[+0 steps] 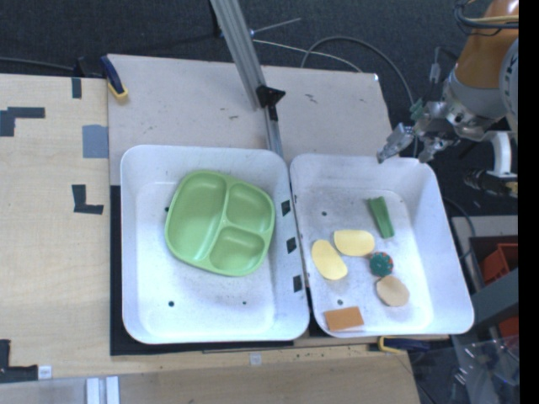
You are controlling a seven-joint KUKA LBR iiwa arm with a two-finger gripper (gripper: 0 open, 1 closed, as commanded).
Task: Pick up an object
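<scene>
My gripper (402,147) hangs over the far right corner of the right bin (438,194), its two fingers spread apart with nothing between them. Below it in that bin lie a green stick (381,217), two yellow ovals (354,242) (328,260), a small dark green ball (381,264), a tan round piece (392,291) and an orange block (344,318). All of these rest on the bin floor, well clear of the fingers.
The left bin (135,225) holds a light green divided plate (221,222). A grey metal pole (244,45) slants down to the divide between the bins. Cables (337,45) loop behind the right bin.
</scene>
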